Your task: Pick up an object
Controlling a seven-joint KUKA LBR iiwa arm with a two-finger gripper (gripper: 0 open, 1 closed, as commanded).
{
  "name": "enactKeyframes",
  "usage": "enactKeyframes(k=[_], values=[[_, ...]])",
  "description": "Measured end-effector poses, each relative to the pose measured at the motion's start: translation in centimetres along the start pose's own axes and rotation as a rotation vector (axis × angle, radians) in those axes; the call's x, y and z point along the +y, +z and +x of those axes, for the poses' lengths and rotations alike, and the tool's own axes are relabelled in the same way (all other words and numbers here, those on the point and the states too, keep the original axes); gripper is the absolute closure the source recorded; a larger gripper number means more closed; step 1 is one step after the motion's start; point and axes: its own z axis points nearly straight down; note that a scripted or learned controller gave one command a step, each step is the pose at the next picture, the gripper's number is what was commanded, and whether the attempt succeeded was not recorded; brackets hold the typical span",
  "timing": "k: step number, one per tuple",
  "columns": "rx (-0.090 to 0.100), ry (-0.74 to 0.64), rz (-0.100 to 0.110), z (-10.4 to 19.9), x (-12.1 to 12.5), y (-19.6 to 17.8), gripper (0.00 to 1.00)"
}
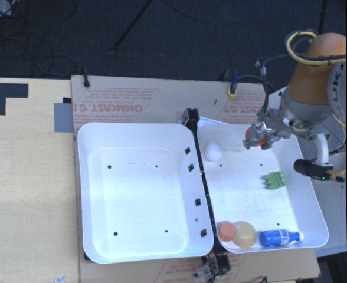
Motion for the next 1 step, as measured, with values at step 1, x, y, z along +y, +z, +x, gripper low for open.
enactKeyframes(k=[1], values=[[0.0,-0.002,-0.001,7.52,-1.23,-6.23,1.0]])
